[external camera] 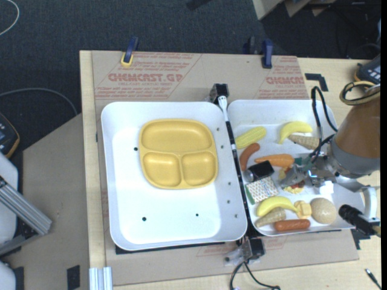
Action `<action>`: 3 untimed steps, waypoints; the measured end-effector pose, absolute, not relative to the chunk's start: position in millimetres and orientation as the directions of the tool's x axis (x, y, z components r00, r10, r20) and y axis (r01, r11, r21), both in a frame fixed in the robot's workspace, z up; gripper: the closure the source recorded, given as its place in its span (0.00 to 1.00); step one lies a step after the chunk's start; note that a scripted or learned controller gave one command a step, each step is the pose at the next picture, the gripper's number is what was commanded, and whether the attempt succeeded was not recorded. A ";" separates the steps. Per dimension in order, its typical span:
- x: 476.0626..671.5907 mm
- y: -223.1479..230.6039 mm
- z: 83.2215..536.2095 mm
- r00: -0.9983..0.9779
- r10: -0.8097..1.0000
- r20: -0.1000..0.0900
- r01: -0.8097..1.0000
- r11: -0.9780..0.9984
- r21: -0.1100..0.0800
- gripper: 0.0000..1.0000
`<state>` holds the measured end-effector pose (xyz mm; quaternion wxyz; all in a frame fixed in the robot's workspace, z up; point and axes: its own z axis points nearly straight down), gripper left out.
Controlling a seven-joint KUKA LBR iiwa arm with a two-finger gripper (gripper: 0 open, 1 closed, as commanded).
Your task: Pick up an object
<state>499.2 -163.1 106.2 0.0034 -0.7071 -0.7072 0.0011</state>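
The right bin [242, 110] holds several toy foods: a corn cob [250, 137], a banana [295, 129], a cone [304, 141], a red sausage [247, 156], a carrot [276, 160], a black block [261, 170], a white waffle piece [263, 190], a second banana [275, 206], a tan round piece [323, 210] and another sausage [291, 225]. My gripper [297, 177] is low in this bin, in the middle of the pile, just right of the black block and below the carrot. What lies under it is hidden.
A yellow divided plate [178, 153] lies in the left bin [121, 180]. The grey arm with its orange band [360, 132] comes in over the right bin's right rim. Clamps [127, 58] sit at the board's far edge.
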 end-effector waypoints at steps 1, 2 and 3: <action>505.5 -159.9 95.7 -0.004 1.000 0.006 1.000 0.004 0.012 0.00; 507.3 -164.5 105.3 -0.001 1.000 -0.008 1.000 0.001 0.024 1.00; 504.1 -160.2 149.4 -0.001 1.000 -0.002 1.000 0.001 0.004 1.00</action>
